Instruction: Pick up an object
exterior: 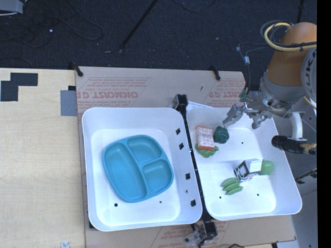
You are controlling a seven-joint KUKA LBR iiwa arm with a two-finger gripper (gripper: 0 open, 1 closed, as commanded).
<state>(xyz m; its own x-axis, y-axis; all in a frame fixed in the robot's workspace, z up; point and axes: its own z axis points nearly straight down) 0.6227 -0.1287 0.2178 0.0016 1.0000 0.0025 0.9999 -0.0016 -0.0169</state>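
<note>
Two bins (103, 128): you see them side by side on the counter.
Gripper (247, 116): fingers spread, holding nothing, above right bin's far edge.
Dark green object (221, 134): just beside gripper, in right bin.
Blue plate (137, 167): left bin.

Setting: a robotics laboratory test cell. Indicators: 2 shallow white bins (135, 119) sit side by side on a flattened cardboard sheet (129, 89) laid over a pale wood bench (36, 164). An industrial arm (289, 61), grey with an orange band, reaches in from the right. Loose black cables (77, 19) trail across the dark carpeted floor behind the bench. Black and grey tape patches (20, 84) mark the bench surface.
</note>
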